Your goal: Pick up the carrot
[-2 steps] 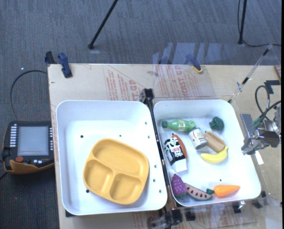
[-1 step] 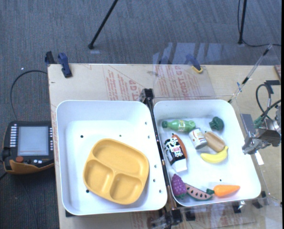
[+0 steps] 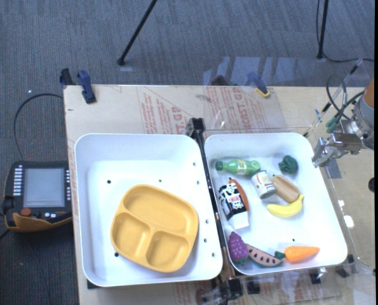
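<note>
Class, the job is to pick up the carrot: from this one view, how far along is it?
Nothing looks done: the carrot lies in the right bin, near its front corner beside the watermelon slice. The gripper sits at the bin's far right edge, apart from it. Reaching, grasping and lifting remain.

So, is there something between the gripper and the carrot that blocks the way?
Nothing visible blocks it. The gripper is at the right bin's upper right edge, and the carrot lies near the bin's lower right corner. The banana sits left of that line, and the watermelon slice touches the carrot's left end.
</note>
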### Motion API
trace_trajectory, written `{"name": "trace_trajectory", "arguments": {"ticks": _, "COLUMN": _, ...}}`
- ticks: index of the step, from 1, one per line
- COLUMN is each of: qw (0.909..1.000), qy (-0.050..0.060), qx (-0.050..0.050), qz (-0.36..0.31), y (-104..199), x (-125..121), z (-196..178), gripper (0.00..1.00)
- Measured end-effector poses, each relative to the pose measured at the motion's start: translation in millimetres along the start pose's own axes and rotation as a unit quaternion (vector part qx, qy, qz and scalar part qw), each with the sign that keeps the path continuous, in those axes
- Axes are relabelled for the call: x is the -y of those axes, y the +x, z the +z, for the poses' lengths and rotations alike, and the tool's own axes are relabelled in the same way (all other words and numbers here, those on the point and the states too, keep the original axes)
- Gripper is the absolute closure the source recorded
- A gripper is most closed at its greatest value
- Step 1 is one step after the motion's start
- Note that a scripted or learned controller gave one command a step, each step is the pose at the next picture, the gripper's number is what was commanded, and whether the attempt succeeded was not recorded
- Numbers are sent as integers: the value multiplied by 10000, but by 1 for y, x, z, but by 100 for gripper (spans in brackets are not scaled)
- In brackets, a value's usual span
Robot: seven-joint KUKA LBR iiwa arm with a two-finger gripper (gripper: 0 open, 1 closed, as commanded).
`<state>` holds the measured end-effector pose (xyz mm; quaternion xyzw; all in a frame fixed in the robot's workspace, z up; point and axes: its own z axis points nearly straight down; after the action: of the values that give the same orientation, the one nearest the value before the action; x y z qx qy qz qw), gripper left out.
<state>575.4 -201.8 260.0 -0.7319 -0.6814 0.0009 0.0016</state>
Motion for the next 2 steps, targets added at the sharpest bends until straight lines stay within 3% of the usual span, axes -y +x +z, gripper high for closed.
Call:
{"name": "trace_trajectory", "arguments": {"ticks": 1, "qw": 9958, "qy": -5, "qx": 4, "qz": -918, "y": 2, "x": -39, "z": -9, "gripper": 100}}
{"name": "trace_trajectory", "arguments": {"ticks": 2, "qw": 9781, "qy": -15, "qx": 7, "qz": -2080, "y": -4, "x": -69, "z": -12, "gripper": 100}}
